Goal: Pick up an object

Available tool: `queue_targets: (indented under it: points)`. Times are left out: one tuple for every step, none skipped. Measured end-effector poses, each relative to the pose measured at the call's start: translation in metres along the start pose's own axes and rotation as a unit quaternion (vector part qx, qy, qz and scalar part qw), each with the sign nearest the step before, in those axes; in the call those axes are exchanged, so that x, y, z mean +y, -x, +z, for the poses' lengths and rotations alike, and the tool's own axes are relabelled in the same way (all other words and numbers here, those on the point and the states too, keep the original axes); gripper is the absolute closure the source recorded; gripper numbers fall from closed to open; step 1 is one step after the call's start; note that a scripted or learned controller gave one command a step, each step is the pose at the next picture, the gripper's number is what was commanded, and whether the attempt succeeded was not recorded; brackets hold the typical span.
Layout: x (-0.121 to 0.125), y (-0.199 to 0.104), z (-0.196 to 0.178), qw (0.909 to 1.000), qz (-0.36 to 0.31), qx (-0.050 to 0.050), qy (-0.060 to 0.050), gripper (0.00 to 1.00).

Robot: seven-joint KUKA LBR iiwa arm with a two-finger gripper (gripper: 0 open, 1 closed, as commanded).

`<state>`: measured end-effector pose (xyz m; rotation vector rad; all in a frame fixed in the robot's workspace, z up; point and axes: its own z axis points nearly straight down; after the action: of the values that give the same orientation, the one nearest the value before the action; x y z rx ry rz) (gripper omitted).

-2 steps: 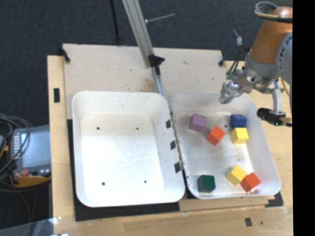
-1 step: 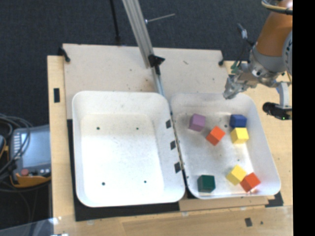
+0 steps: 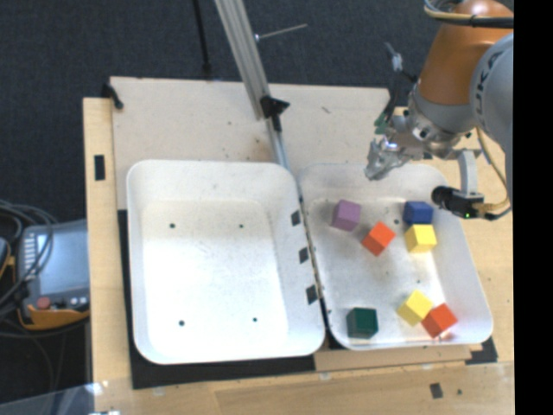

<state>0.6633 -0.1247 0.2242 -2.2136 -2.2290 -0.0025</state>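
A: Seven blocks in the right bin [image 3: 471, 271], none lifted. Gripper [image 3: 378, 168] sits over the bin's far edge, near its back-left corner. Nothing visible between its tips, so I read it as empty. How wide it's open, can't tell at this angle.

B: Nearest target?

A: Purple block [image 3: 346, 215], just in front of the gripper. Orange block [image 3: 378, 238] lies beside it, close but apparently not touching.

B: Then purple. Stands fairly free. Centre over it, line the jaws across two flat faces and straddle it away from the orange side.

A: Agreed. Avoid the blue block [image 3: 418, 212] and yellow block [image 3: 421, 237]; they're stacked tight against each other. Same for the yellow/red pair [image 3: 429, 313] at the near edge. Green block [image 3: 363, 322] is alone but sits by the wall.

B: Descend straight, close only when fully down. Left bin [image 3: 216, 258] is irrelevant.
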Motion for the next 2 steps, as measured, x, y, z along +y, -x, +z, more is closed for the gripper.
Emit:
queue_targets:
  points:
    - [-0.024, -0.055, 0.003, 1.0, 0.0, 0.0, -0.001, 1.0]
    - [-0.037, -0.105, -0.011, 1.0, 0.0, 0.001, 0.0, 1.0]
